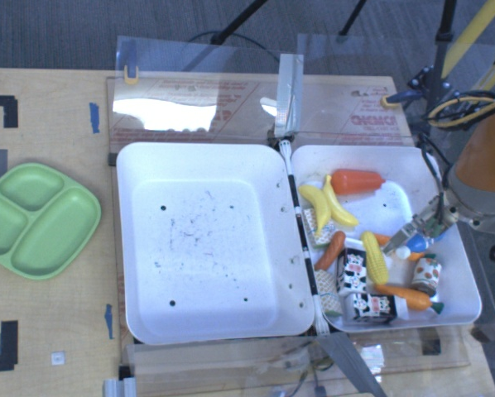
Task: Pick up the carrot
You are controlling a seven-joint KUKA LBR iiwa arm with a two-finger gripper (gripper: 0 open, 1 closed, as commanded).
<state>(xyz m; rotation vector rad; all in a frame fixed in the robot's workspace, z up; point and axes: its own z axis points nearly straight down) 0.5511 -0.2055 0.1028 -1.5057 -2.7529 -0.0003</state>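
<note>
Nearest the camera, at the front of the right-hand white bin (467, 259), lies the long orange carrot with green top (410, 295), and I judge approach in hand, since my gripper (401, 242) hovers narrow and unladen just behind it, needing descent.

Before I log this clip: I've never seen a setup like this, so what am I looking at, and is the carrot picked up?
One camera looks down at a slant on a bench with two shallow white bins. A robot arm enters from the right; its gripper sits low in the right bin. That bin holds toy food: a banana, corn, a cow-patterned carton and a carrot lying near the front rim. The carrot is not between the gripper's fingers. A green divided plate lies left of the left bin.
</note>
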